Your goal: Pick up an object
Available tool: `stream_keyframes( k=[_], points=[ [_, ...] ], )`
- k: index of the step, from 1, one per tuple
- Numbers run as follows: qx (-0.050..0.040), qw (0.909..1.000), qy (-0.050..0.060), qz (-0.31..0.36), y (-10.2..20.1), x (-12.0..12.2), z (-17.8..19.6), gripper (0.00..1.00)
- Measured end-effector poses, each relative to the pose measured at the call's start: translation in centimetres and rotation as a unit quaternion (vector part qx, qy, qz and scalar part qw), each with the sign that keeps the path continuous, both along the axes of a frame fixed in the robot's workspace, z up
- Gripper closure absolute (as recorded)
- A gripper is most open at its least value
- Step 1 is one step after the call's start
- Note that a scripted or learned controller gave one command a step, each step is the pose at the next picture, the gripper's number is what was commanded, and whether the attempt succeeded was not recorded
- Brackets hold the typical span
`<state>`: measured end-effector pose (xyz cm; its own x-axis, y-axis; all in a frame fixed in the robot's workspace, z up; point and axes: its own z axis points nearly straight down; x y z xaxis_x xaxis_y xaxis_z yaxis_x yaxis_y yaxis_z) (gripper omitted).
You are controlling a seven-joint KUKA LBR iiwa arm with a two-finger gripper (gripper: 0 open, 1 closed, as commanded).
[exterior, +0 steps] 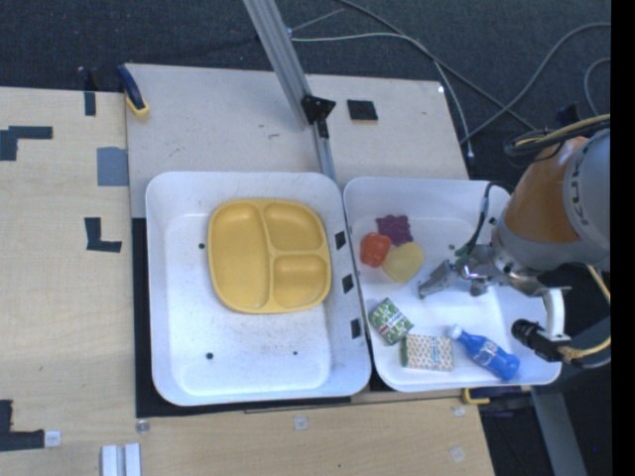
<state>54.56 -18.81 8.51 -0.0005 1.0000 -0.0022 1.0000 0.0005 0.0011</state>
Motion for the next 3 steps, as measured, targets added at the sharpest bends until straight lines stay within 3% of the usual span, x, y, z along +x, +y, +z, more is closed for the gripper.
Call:
stream_keyframes(
  k=[1, 3],
  points=[
    [-0.0001, 1.0, -0.004, 0.0, 0.1, 0.3, 1.4, 1.0],
    [0.0005, 1.0, -0.001, 0.0, -0.5, -0.5, 10.1, 1.0]
  ],
)
